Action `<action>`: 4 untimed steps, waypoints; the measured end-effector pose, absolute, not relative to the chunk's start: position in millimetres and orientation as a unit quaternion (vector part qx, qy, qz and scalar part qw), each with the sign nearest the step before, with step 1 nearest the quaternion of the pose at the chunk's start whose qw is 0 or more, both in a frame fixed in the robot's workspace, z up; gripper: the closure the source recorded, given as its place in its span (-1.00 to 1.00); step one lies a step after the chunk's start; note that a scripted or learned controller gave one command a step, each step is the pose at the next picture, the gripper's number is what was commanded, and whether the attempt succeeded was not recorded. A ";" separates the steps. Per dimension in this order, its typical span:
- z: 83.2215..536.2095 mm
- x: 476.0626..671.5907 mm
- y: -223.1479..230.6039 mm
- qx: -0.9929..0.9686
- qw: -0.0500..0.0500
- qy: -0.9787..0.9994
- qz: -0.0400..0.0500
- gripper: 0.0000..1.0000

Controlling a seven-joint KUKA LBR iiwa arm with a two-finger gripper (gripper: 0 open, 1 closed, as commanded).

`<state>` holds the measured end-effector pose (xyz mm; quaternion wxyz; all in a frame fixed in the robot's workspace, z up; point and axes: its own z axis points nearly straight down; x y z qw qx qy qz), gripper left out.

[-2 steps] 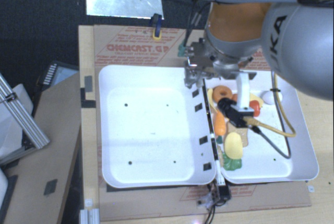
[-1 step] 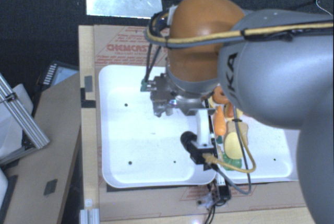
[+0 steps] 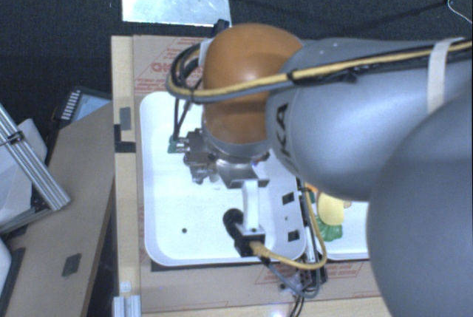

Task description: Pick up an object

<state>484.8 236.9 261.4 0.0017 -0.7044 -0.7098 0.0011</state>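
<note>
In the right bin [image 3: 347, 253], a yellow-green object [image 3: 331, 216] lies beside the arm [image 3: 355, 123].

The grey arm [image 3: 355, 108] with its orange band [image 3: 240, 79] reaches over the left white bin [image 3: 166, 234], while a yellow and green object [image 3: 330, 216] lies just beside it.

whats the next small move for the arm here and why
Probably a small shift toward the right bin before any descent. The arm hangs over the left bin, whose visible floor looks bare, while a yellow and green object peeks out beside the arm in the right bin. The pincer's fingertips are hidden beneath the wrist, so this is a guess.
</note>
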 end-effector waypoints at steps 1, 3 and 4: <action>476.9 520.2 233.9 -0.705 -0.004 -0.709 -0.010 1.00; 536.2 501.5 234.9 -0.704 0.001 -0.710 -0.001 1.00; 380.8 521.8 233.7 -0.707 0.003 -0.707 0.007 1.00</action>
